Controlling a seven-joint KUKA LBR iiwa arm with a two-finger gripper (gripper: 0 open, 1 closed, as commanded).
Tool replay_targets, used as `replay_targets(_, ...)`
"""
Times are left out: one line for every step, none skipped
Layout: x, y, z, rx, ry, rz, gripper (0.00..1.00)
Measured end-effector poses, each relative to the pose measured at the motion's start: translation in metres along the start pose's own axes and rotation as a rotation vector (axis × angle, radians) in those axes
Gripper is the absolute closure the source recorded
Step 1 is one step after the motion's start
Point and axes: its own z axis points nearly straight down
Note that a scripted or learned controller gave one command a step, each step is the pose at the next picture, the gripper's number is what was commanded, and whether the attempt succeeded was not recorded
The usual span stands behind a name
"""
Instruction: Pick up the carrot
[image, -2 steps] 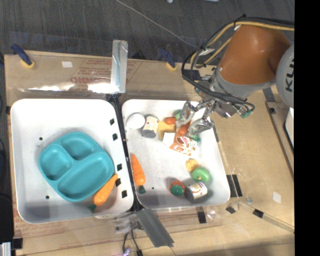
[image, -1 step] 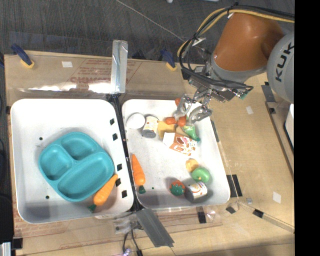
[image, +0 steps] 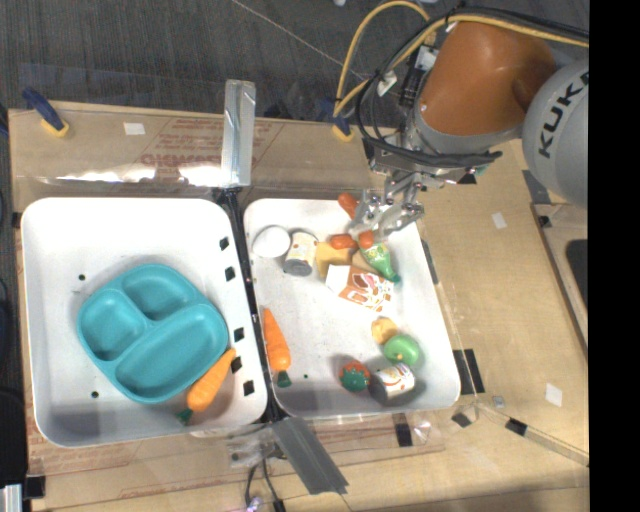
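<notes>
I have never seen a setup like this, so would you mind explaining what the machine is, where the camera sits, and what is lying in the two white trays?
This is one picture from a single camera fixed above a bench, looking down at a slant. The grey and orange machine at the upper right is a robot arm; at its end is a two-finger gripper, hanging over the back of the right bin. Nothing can be seen between its fingers.

The left bin holds a teal divided plate with a carrot leaning against its near edge. A second carrot lies along the right bin's left wall. That bin also holds a small can, a printed carton, a green apple and other toy foods.
</notes>
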Motion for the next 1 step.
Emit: replay_targets(0.0186, -0.0044, -0.012, 0.001, 0.001, 0.014, 1.0)
